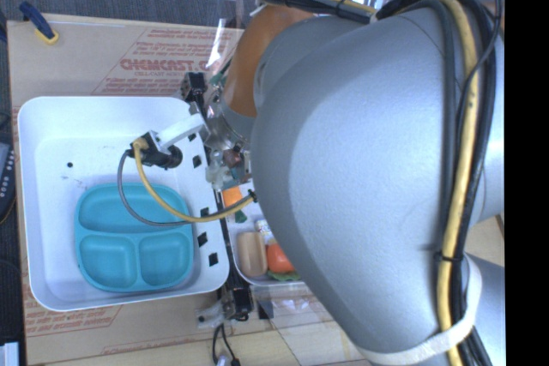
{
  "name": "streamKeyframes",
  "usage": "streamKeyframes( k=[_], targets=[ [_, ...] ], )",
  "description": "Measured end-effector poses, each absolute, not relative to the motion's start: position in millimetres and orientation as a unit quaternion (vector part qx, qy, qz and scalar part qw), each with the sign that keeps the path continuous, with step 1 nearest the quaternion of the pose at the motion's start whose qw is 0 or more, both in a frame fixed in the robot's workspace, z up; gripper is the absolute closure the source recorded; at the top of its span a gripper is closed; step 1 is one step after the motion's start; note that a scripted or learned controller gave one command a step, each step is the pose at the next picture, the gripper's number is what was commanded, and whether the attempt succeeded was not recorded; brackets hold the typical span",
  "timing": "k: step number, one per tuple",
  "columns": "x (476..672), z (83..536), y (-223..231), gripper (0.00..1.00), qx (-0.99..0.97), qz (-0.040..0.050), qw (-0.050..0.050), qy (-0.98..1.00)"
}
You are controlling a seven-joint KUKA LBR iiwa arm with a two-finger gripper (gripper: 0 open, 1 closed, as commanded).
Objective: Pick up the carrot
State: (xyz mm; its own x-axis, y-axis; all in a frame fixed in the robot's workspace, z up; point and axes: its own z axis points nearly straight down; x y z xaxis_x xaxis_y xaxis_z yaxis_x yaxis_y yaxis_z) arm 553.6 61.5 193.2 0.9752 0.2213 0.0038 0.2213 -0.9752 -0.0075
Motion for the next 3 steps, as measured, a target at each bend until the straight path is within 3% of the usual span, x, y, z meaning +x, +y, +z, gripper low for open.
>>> streamKeyframes(
  k=[1, 2, 3],
  targets=[
    [510.8, 190.6, -36.6, 1.00, -0.991, 0.0029, 0.001, -0.137],
    [478.1, 189.7, 40.2, 1.00, -0.990, 0.0043, 0.002, -0.142],
    [475.8, 190.2, 12.0, 1.00, -0.952, 0.0033, 0.002, -0.306]
  ],
)
